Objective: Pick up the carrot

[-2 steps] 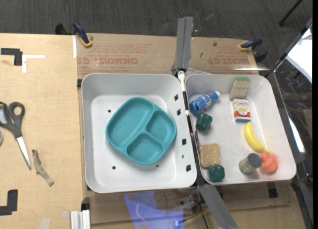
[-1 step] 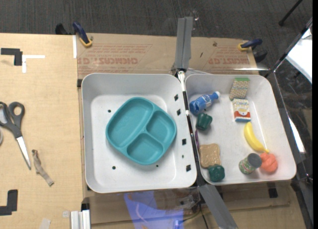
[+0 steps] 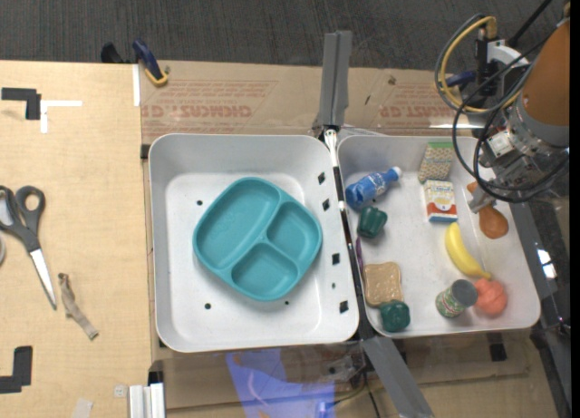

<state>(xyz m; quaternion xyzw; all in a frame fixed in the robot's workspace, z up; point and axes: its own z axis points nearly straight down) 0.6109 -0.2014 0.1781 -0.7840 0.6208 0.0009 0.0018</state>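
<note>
The carrot (image 3: pixel 492 222) is an orange piece lying against the right wall of the right bin (image 3: pixel 412 235), and its upper part is crossed by dark gripper parts. My gripper (image 3: pixel 496 188) hangs from the grey arm with the orange band, directly over the carrot's upper end and low in the bin. A small orange bit (image 3: pixel 473 190) shows just left of the gripper, and I cannot say whether it belongs to the carrot. The contact between gripper and carrot is hidden.
Also in the right bin are a banana (image 3: pixel 464 251), a pink-orange fruit (image 3: pixel 490 296), a can (image 3: pixel 456 298), toast (image 3: pixel 382 282), a blue bottle (image 3: pixel 372 185), two small boxes (image 3: pixel 440 200) and green items (image 3: pixel 372 221). The left bin holds a teal divided plate (image 3: pixel 258 238).
</note>
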